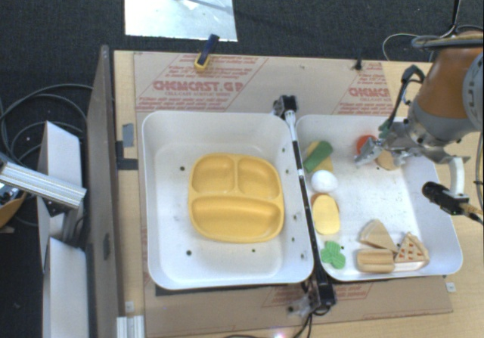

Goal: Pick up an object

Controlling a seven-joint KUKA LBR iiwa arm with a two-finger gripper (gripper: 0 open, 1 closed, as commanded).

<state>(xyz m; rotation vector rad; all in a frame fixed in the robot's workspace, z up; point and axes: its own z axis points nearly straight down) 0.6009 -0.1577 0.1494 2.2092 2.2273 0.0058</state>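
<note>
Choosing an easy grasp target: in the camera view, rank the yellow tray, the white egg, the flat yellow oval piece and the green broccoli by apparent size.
1. yellow tray, by far
2. flat yellow oval piece
3. white egg and green broccoli: too alike to rank

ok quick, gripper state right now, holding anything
Two-finger gripper: low in the right white bin, by a small red object; open or closed cannot be told.

Arm [454, 79] cut by right edge.
</note>
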